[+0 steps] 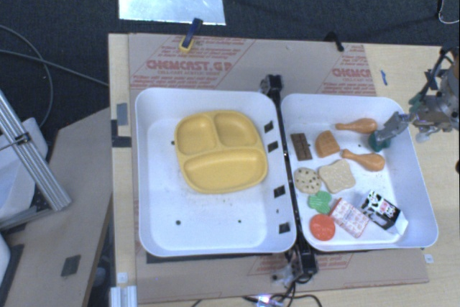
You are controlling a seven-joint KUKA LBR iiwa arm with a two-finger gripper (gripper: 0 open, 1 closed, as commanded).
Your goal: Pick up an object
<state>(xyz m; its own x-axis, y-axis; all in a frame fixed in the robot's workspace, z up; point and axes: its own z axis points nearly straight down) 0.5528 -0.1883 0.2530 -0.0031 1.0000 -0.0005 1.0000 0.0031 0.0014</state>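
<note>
On the table [402,57], covered with printed brown cardboard, two shallow white plastic bins sit side by side, rims touching. Smooth and glossy, the left bin [154,226] holds one yellow plastic plate [219,151] with three compartments and rounded corners. Scattered in the right bin [420,216] are toy foods. Two tan drumsticks lie near the far edge, the upper drumstick [357,126] and the lower drumstick [364,159]. Between them sits one orange-brown nugget [327,144]. One ridged brown chocolate bar [300,146] lies by the left wall. Below come one round speckled cookie [307,180], one pale bread slice [337,175], one green leafy piece [320,200], one flat red tomato [323,227], one pink patterned box [350,217] and one black-and-white milk carton [379,208]. Reaching in from the right, the grey tool [381,139] hangs over the right bin with its tip just beside both drumsticks; whether it is open or closed cannot be told, and no grasp on anything is visible.
</note>
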